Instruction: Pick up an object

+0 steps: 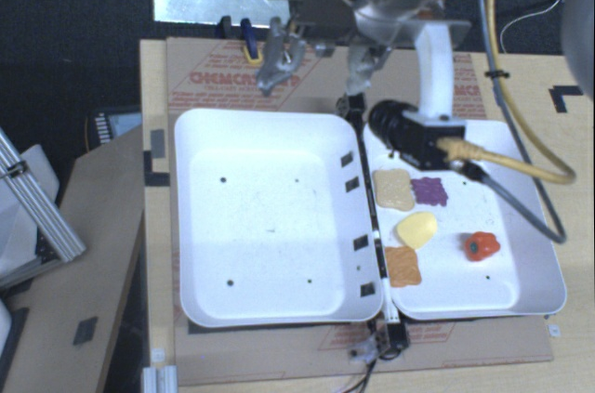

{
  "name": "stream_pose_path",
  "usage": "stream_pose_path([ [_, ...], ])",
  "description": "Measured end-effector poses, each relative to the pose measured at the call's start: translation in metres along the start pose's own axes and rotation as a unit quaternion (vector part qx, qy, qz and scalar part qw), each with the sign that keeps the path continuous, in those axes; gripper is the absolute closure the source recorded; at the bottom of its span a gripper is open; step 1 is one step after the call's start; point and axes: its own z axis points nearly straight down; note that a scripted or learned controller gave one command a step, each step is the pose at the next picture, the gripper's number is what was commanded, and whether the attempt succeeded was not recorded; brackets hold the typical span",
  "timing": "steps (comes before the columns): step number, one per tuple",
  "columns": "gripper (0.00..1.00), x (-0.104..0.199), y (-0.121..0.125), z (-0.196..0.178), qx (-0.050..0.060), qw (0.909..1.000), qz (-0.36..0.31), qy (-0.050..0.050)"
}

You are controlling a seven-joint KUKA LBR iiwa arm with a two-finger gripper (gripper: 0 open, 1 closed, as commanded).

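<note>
The gripper hung above the far rim of the left bin, fingers spread apart, gripping nothing. In the right bin lay a beige slab, purple piece, yellow piece, orange cracker and red pepper.

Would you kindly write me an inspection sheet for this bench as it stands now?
Surface: two white bins, left bin and right bin, side by side on cardboard.
Job's things: in the right bin, beige slice, purple piece, yellow piece, orange square, red piece.
Clutter: nothing seen.
Tool: tool above the bins' far edge, holding nothing.
Cables: yellow hose over the right bin.
Surroundings: aluminium rail at left.
</note>
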Motion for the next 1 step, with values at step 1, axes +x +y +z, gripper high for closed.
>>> stream_pose_path([
  [1,0.0,0.0,0.0,0.0,0.0,1.0,0.0,0.0],
])
